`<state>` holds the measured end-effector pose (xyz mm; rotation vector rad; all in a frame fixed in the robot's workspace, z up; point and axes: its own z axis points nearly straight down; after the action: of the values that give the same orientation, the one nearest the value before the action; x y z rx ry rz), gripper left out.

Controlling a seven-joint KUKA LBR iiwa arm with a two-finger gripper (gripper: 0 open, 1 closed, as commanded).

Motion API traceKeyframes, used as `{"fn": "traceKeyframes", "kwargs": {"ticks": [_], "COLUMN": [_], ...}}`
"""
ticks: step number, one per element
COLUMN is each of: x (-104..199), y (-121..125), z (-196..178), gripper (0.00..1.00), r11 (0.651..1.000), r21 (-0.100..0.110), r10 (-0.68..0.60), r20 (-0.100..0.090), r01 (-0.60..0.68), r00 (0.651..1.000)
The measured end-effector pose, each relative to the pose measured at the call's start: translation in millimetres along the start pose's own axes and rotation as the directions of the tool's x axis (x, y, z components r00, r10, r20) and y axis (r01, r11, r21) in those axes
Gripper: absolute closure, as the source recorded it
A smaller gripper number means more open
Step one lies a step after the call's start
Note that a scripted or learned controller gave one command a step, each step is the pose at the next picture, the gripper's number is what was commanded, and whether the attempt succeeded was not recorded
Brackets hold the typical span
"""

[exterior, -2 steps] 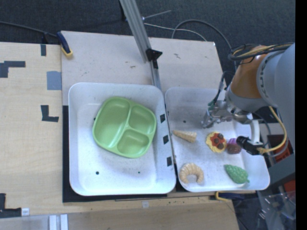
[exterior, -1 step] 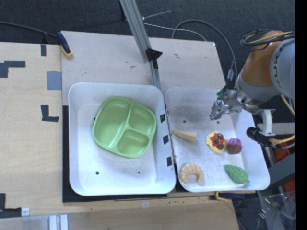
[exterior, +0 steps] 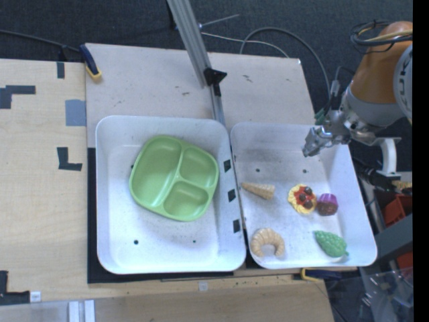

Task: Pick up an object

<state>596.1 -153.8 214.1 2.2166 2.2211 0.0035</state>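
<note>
Far left of frame: pale wood bench top (exterior: pixel 40 200) w/ a few grey and black tape marks. Next to it the left bin (exterior: pixel 110 247), white and shallow, holds a green divided plate (exterior: pixel 174 178) w/ three compartments, tilted a bit, sitting center to upper-right of that bin. A metal pole (exterior: pixel 191 35) slants down from the top of frame and ends at a black clamp near where the two bins meet.

Right bin (exterior: pixel 268 143) — all the small items lie in its lower half. L to R: a croissant (exterior: pixel 268 242) at the lower left corner, a cone-shaped pastry (exterior: pixel 259 190) just above it near the left wall, then a yellow tart w/ red berries (exterior: pixel 302 198) mid-right, touching or nearly touching a dark purple piece (exterior: pixel 327 204) on its right. A green leafy item (exterior: pixel 331 243) lies at the lower right corner.

Gripper (exterior: pixel 312 146) sits at the upper right of the right bin, close to the right wall, pointing down-left. Nothing shows between its fingers; they look close together at the tip, but whether shut or slightly apart — can't tell. The tart is the nearest item, below the gripper and well apart from it; cone pastry is down-left, farther off. Arm (exterior: pixel 382 72) w/ orange band comes in from the upper right edge of frame.
</note>
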Motion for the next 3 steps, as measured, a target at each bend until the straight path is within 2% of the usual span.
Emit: {"fn": "traceKeyframes", "kwargs": {"ticks": [1,2,3], "x": [56,103,157], "y": [-13,-23,-21], "z": [-11,-3,0], "gripper": [1.0,1.0,1.0], "r11": [1.0,1.0,1.0], "r21": [0.005,0.007,0.007], "r10": [-0.005,-0.003,-0.005], "r20": [-0.003,-0.002,-0.003], "r01": [0.005,0.003,0.005], "r00": [1.0,1.0,1.0]}}
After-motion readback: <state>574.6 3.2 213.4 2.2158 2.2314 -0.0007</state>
